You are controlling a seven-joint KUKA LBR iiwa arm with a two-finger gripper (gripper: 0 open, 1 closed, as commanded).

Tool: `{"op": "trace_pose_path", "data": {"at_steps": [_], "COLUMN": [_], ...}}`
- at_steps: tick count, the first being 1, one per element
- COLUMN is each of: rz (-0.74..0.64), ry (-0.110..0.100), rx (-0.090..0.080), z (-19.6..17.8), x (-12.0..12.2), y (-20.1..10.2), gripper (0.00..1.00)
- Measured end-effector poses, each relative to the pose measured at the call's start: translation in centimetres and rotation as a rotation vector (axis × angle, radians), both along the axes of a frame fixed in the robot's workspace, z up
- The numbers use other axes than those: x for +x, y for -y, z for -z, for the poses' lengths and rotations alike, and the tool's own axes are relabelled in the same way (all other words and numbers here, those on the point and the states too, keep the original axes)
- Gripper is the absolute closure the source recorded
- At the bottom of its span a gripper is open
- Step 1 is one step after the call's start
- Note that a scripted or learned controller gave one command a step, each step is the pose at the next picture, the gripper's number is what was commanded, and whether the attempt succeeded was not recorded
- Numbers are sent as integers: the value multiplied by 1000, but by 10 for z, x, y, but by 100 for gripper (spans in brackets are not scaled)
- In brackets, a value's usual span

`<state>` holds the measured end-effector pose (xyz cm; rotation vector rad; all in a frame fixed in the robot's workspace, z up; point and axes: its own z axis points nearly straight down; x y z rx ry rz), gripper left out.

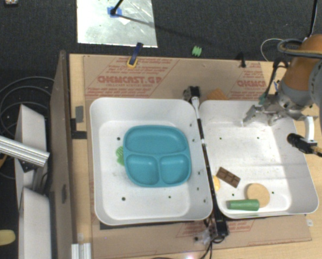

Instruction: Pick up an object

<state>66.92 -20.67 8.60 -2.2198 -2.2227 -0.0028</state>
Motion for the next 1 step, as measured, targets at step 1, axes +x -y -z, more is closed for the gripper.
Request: {"op": "trace_pose_path", "data": {"at_steps": [1], "rz": [-4], "ry": [-3], "rx": [0], "z": [2], "x": [-39], "y": [-45], "gripper": [0]}}
